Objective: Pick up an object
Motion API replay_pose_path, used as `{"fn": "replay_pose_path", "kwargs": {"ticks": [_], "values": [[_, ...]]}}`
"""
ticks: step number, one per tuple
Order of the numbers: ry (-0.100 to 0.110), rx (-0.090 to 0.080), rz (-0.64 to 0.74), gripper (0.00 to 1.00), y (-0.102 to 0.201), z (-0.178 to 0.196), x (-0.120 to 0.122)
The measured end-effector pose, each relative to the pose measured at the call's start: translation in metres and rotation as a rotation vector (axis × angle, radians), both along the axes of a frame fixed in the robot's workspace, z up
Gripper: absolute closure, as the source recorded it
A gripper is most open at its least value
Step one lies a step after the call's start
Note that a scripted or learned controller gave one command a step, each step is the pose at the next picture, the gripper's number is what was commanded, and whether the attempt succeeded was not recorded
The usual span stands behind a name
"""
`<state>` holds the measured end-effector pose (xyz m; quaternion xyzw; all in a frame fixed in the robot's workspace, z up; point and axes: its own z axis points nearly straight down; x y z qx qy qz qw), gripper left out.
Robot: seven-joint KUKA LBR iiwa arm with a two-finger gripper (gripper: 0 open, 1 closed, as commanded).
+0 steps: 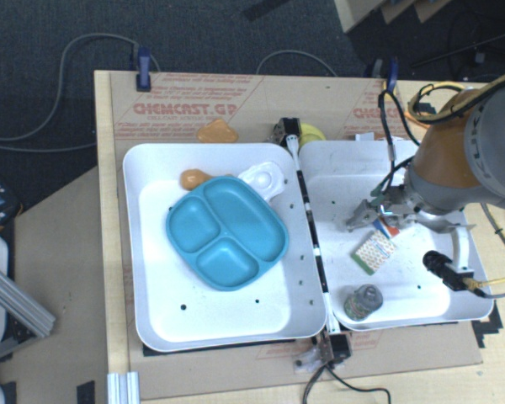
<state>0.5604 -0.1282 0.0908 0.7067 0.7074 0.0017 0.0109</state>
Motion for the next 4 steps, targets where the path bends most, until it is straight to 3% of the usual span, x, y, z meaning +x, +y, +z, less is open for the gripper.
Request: {"fn": "replay_pose_path", "kwargs": {"ticks": [1, 2, 3, 4], "values": [[-0.008, -0.005, -0.003, 1.0, -0.003, 0.012, 0.002], [-0.005, -0.004, -0.003, 0.0, -0.003, 0.011, 0.001], [-0.008, -0.005, -0.002, 1.0, -0.003, 0.022, 0.002], [-0.007, -0.005, -0.002, 0.0, -0.003, 0.021, 0.001]]}}
